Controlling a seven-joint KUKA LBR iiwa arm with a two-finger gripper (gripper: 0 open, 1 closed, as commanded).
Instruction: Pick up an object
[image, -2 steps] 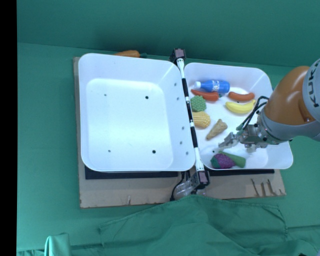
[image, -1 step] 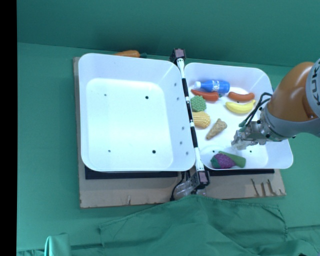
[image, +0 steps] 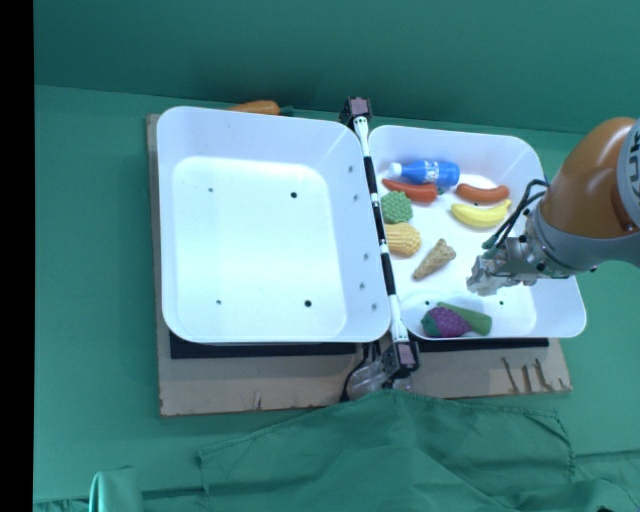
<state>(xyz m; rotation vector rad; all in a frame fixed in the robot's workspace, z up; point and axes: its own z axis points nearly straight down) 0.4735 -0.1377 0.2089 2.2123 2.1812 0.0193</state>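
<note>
Camera view: jaws (image: 487, 278), state untellable, above smooth white bin (image: 560, 315) beside ridged cone (image: 434, 259), knobbly grapes (image: 445, 322).

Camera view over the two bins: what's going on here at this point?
A grey and orange arm reaches in from the right, its gripper low over the right bin, near its right side. Toy food lies there untouched: a blue bottle, a banana, two sausages, a cone and purple grapes. Nothing is visibly between the fingers. The left bin sits alongside.
</note>
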